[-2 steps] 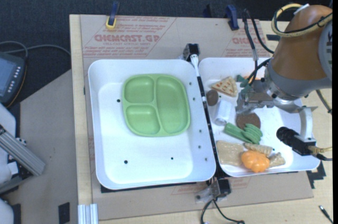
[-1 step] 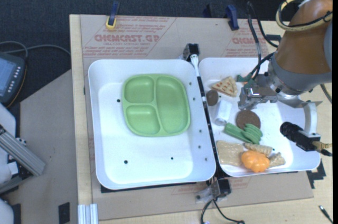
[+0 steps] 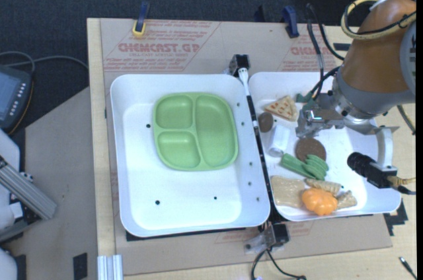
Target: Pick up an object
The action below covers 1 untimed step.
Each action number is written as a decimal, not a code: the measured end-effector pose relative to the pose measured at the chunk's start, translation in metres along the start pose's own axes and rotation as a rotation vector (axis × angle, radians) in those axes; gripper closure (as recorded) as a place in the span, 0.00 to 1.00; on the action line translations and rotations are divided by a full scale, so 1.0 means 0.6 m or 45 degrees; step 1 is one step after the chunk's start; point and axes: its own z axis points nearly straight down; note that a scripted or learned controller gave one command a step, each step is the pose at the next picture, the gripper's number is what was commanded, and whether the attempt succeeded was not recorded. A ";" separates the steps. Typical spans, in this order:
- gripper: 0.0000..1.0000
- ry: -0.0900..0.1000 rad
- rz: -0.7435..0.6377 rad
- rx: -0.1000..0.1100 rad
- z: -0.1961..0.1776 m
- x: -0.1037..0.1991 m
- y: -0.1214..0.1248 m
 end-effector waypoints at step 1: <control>1.00 0.001 0.001 0.004 0.009 -0.006 -0.032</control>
